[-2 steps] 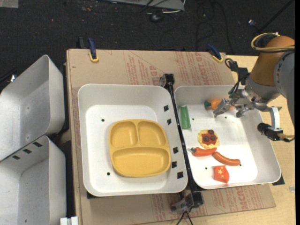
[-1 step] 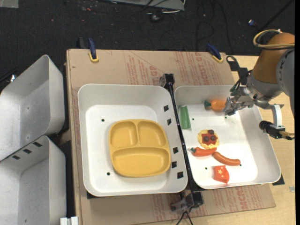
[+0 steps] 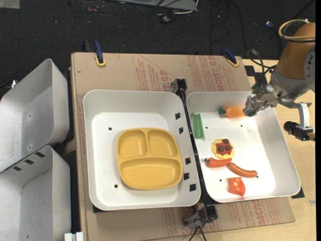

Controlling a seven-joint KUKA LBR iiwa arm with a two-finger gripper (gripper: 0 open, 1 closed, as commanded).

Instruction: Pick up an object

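The right bin (image 3: 281, 149) holds several toy foods. An orange carrot (image 3: 232, 112) lies at its far side. A green block (image 3: 196, 125) rests along the left wall. A small pizza (image 3: 223, 148) sits in the middle, with a red chili (image 3: 216, 162), a sausage (image 3: 243, 171) and a red strawberry-like piece (image 3: 236, 186) nearer the front. My gripper (image 3: 251, 107) hangs low at the bin's far right, just right of the carrot and close to its end. Nothing shows between its fingers.
The left bin (image 3: 100, 134) carries a yellow divided plate (image 3: 149, 158). Two more white bins (image 3: 30, 149) stand off the bench at the left. Blue clamps (image 3: 99, 54) hold the board's far edge. A black divider (image 3: 186, 134) runs between the bins.
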